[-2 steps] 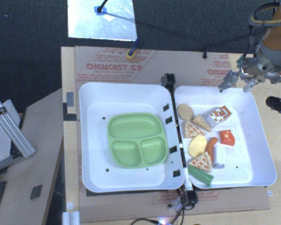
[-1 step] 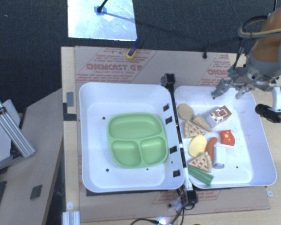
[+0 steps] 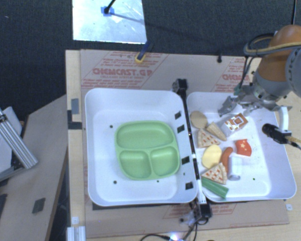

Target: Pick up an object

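Note:
My gripper [image 3: 230, 107] hangs over the back of the right bin [image 3: 281, 185], reaching in from the right. Just below it lies a white and orange carton [image 3: 235, 123]. Around that are a tan round piece [image 3: 198, 118], a cheese wedge [image 3: 215, 131], a pizza slice [image 3: 206, 139], a yellow lump [image 3: 211, 156], an orange sausage [image 3: 227, 155] and a red piece [image 3: 243, 147]. Nearer the front lie a second pizza slice [image 3: 215, 173] and a green stick [image 3: 214, 187]. Nothing shows held in the gripper.
The left bin [image 3: 98, 134] holds a green divided plate [image 3: 145, 149]. A ridge with black clips [image 3: 186, 134] separates the two bins. The right half of the right bin's floor is bare white.

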### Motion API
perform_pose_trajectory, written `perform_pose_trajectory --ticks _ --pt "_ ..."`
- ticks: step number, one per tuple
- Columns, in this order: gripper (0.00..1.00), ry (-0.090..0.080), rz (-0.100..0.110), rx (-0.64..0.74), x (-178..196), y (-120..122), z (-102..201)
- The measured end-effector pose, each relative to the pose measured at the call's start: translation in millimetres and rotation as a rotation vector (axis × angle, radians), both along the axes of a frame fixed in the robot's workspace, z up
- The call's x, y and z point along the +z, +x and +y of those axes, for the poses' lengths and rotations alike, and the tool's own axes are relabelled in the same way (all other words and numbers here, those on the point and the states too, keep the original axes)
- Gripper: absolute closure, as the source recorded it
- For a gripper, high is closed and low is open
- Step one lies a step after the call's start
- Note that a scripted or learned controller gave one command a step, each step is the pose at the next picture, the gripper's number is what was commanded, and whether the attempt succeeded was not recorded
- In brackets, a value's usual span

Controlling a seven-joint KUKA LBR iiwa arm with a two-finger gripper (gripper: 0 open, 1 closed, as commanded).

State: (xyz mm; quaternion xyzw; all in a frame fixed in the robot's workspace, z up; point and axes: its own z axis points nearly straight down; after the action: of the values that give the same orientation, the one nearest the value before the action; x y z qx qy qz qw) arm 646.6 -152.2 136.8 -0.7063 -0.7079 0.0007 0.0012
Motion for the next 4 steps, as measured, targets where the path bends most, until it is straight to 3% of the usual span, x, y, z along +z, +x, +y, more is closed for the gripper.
perform_pose_trajectory --ticks 1,2,3,4 --pt "0.0 -0.005 -0.022 0.0 -20.0 5.9 -1.4" --pt "1.0 -0.011 -0.026 0.002 -8.9 7.2 -3.7" --pt "1.0 -0.003 -0.012 0.003 57.0 10.4 -4.4" --pt "1.0 -0.002 -0.009 0.004 90.9 11.9 -4.6"
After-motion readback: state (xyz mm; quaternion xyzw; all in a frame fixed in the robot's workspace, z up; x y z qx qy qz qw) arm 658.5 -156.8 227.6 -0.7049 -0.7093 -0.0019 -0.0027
